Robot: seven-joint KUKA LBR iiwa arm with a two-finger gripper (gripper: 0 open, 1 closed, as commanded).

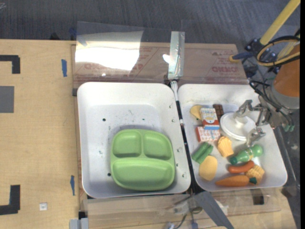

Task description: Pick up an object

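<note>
Toy food [224, 151] heaped in right bin [279, 173], toward its left and front edges. Green divided tray [142, 159] in left bin [90, 104], near front edge. Gripper [251, 120] over right bin's right side, fingers spread wide, nothing between them.

The arm [289, 80] at the right of the frame is cut off by the edge, so just its orange band and a tangle of cables show. The gripper [253, 120] hangs over the right bin [279, 173] and covers part of a round white object [237, 126] beneath it; whether its fingers are parted cannot be made out. A dark brown piece [218, 110] is half hidden behind a small printed carton [208, 115], whose print is too small to read. At the lower right of the pile, a carrot [233, 181] partly hides a corn cob [257, 171]. A yellow pole [283, 14] leaves the frame at the upper right
</note>
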